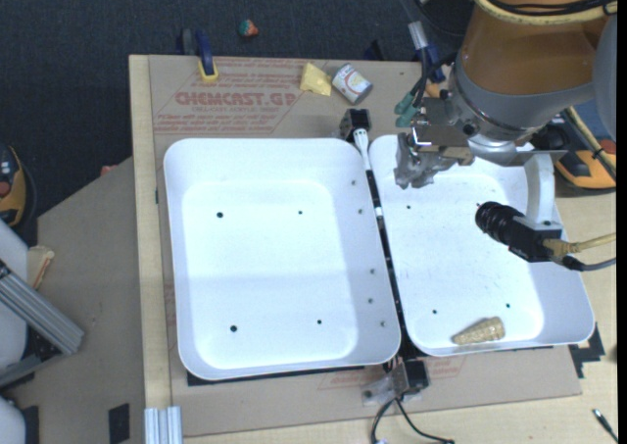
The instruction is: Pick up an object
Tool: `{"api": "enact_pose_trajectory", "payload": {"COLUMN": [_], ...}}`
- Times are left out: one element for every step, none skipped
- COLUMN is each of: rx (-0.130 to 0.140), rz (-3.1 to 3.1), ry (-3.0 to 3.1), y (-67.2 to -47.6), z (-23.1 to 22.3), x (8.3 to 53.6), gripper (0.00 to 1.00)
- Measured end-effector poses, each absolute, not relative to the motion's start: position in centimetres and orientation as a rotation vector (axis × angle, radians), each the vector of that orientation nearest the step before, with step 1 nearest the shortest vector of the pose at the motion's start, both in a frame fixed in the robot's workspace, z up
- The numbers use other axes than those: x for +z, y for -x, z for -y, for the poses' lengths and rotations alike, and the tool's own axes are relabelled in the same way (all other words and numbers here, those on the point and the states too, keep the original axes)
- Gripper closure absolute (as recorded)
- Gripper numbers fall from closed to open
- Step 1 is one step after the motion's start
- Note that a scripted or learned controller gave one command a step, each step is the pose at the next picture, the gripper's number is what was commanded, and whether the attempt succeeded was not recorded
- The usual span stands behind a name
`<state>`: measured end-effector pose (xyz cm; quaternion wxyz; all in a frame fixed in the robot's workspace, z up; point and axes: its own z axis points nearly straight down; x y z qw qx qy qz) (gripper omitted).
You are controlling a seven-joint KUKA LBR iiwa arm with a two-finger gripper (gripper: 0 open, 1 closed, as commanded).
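Currently, the gripper [415, 164] is positioned over the far left corner of the right bin [549, 280], close to the seam where it meets the left bin [186, 236]. Whether the gripper is spread or closed cannot be told from this view, and nothing is seen held in it.

The single item in the right bin is a tan tapered object [478, 332]. It lies flat on the bin floor near the front rim, well apart from the gripper. Its long axis runs roughly left to right across the view, with the right end set slightly farther from the front rim. The left end appears narrower.

Beyond the bins, a yellow scrap [315, 80] and a small pale box [351, 84] lie just beside each other on the lettered board [235, 97].
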<state>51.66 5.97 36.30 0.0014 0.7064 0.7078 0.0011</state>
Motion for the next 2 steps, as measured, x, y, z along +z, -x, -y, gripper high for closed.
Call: {"api": "enact_pose_trajectory", "payload": {"rx": [0.003,0.007], "rz": [-2.228,-2.228], "ry": [-2.214,-2.213], "y": [-55.4,-54.8], "z": [-12.4,-22.9], "x": [32.9,33.5], "gripper": [1.0,1.0]}}
